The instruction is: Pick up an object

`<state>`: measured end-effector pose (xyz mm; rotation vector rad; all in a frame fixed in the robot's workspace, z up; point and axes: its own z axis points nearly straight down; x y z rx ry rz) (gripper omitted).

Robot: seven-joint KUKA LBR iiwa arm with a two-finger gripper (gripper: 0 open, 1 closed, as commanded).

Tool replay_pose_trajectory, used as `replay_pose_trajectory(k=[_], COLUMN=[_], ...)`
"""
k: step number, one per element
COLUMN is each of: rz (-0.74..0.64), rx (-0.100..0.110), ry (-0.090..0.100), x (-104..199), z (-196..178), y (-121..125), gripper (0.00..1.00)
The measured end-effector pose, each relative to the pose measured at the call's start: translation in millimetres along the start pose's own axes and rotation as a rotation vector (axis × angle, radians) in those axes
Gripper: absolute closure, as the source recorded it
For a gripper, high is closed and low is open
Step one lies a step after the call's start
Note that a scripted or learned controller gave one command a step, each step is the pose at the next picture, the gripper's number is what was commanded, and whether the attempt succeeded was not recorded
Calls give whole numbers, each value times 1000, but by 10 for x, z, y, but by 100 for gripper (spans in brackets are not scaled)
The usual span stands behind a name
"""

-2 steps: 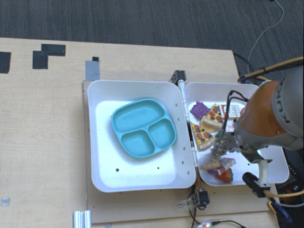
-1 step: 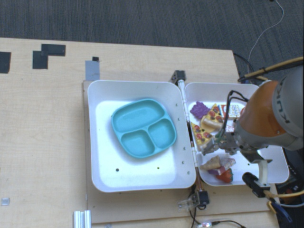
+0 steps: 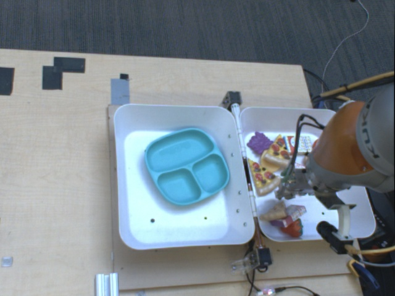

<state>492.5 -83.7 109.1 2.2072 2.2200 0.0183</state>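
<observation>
Arm (image 3: 352, 153) bends down over the right bin (image 3: 364, 221)'s toy food (image 3: 266, 165); jaws' state unclear.

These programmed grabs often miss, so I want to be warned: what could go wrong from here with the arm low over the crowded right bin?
1. The small toy foods lie packed together in the right white bin; the tool may catch the pizza-slice toy and a neighbour, or nudge both aside.
2. The tool sits near the divider wall by the left white bin and could scrape it.
</observation>
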Motion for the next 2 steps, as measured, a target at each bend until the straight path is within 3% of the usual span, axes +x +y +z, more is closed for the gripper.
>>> replay_pose_trajectory(k=[1,2], rz=[0,0], rx=[12,14], ry=[1,0], x=[810,796], z=[-749,-743], y=[783,776], gripper=[100,0])
